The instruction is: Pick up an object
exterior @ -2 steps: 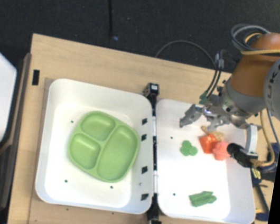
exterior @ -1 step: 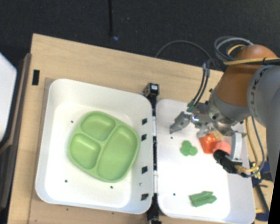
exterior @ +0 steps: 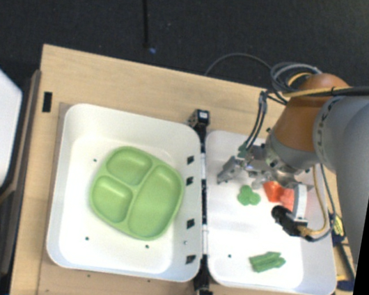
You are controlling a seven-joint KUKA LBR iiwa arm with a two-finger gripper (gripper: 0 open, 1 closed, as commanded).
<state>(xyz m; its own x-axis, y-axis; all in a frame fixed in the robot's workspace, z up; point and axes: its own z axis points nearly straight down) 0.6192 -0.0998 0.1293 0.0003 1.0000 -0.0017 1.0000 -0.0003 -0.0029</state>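
Lowest in the frame, a green block (exterior: 267, 262) is seen lying in the right bin (exterior: 309, 282) toward its lower right, with a green blob (exterior: 248, 197) and an orange piece (exterior: 274, 191) further up near the bin's centre. Above these the gripper (exterior: 245, 174) is held low, beside the blob; whether its jaws are open cannot be told. A green plate (exterior: 137, 193) is seen resting in the left bin (exterior: 62, 242).

Divided plate (exterior: 137, 193) in the left bin (exterior: 58, 241) — small pieces in the right bin (exterior: 316, 283)
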